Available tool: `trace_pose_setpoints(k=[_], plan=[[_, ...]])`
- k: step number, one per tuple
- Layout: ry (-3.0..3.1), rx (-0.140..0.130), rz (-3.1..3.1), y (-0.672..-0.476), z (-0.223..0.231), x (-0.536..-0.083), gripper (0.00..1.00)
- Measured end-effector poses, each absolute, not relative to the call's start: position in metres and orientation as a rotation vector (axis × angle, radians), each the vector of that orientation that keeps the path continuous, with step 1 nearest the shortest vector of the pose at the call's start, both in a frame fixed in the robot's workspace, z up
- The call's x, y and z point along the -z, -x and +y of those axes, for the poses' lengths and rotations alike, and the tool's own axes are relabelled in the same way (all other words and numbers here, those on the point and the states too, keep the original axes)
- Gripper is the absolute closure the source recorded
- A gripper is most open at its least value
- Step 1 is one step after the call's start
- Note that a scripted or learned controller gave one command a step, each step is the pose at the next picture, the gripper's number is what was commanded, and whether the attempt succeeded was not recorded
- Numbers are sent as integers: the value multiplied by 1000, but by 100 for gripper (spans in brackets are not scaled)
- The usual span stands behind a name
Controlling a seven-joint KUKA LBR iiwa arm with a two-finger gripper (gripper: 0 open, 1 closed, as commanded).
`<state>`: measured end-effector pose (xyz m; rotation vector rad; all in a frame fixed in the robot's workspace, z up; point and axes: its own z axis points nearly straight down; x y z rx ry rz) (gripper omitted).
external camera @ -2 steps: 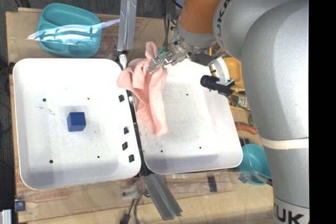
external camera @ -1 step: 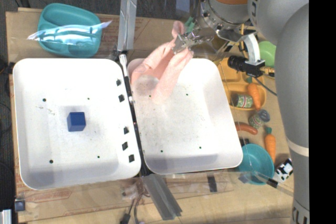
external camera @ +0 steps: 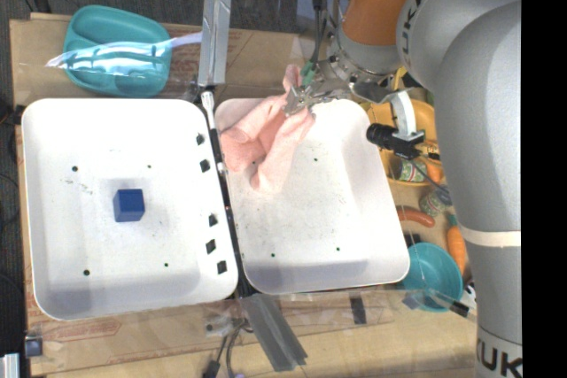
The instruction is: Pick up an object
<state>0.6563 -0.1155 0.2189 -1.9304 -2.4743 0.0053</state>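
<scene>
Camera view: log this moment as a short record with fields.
left bin: holds a blue cube
right bin: holds a pink cloth in its far left corner
gripper: at the cloth's upper edge, cloth bunched up between its fingers
arm: reaches in over the right bin's far edge
behind left bin: teal scoop

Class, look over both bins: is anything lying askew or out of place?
Yes. The pink cloth in the right bin lies crumpled against the far-left corner, one end lifted at the gripper. The blue cube sits squarely in the left bin.
</scene>
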Motion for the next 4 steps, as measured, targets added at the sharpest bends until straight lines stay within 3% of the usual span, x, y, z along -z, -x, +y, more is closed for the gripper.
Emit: trace_pose_setpoints(k=[2, 4], plan=[[1865, -3, -2524, -657, -140, -218, 100], [1851, -3, -2535, -656, -134, -215, 100]])
